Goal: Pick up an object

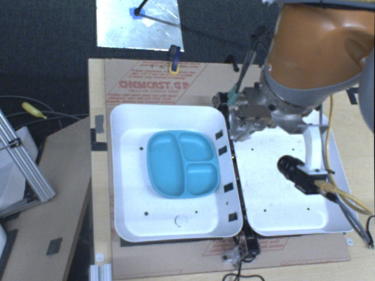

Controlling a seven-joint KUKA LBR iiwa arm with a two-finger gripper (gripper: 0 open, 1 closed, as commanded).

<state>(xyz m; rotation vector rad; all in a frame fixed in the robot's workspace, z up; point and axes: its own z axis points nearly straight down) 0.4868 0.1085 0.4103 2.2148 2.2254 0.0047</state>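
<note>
A light blue plate with three compartments lies flat in the middle of the left bin. The arm's grey wrist and orange band fill the upper right. Its gripper hangs over the far left corner of the right bin, close to the divider between the bins and to the right of the plate's far edge. The wrist body hides much of the gripper.
A black cylinder on a white bracket hangs from the arm over the right bin, trailing a yellow cable. A faint small round mark lies near the left bin's front wall. Black clips line the divider. Cardboard lies under both bins.
</note>
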